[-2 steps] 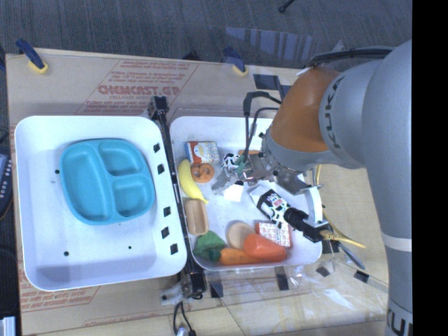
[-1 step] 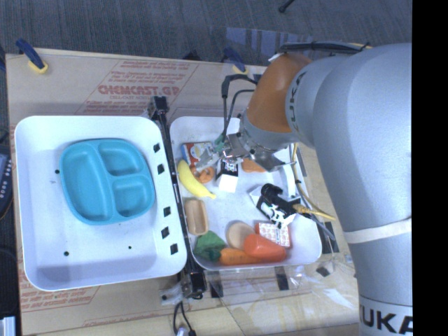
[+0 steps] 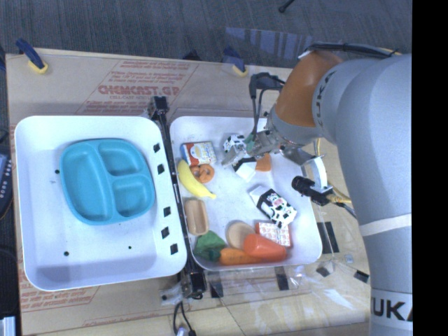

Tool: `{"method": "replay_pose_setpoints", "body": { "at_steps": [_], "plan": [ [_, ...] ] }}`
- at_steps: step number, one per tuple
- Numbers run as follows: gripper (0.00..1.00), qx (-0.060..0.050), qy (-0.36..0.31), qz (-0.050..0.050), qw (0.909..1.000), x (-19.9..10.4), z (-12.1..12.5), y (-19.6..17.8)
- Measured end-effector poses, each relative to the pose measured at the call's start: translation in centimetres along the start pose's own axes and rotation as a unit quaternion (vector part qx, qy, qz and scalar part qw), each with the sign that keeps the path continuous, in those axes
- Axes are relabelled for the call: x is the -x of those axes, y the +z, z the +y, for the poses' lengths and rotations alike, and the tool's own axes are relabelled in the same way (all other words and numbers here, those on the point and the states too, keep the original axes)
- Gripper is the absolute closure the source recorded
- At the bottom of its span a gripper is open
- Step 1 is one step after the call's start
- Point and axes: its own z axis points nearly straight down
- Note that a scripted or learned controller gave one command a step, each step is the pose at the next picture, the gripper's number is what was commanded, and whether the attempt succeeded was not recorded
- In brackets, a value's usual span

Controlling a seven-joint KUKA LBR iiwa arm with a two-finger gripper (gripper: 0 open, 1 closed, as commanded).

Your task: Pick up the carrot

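Our gripper hangs low over the upper part of the right bin; whether it is open or closed we cannot tell. We see the carrot, slim and orange, lying flat along that bin's near wall, beside a green leafy piece.
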Motion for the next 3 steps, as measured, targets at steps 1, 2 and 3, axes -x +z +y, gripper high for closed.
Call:
{"method": "replay_pose_setpoints", "body": {
  "at_steps": [1, 2, 3],
  "plan": [
    [1.00, -0.012, -0.004, 0.010, 0.9999, -0.9, -0.6, 0.5],
    [1.00, -0.012, -0.185, 0.014, 0.9825, 1.6, -3.1, -2.3],
    [0.00, -0.012, -0.185, 0.014, 0.9825, 1.5, -3.1, -2.2]
  ]
}}
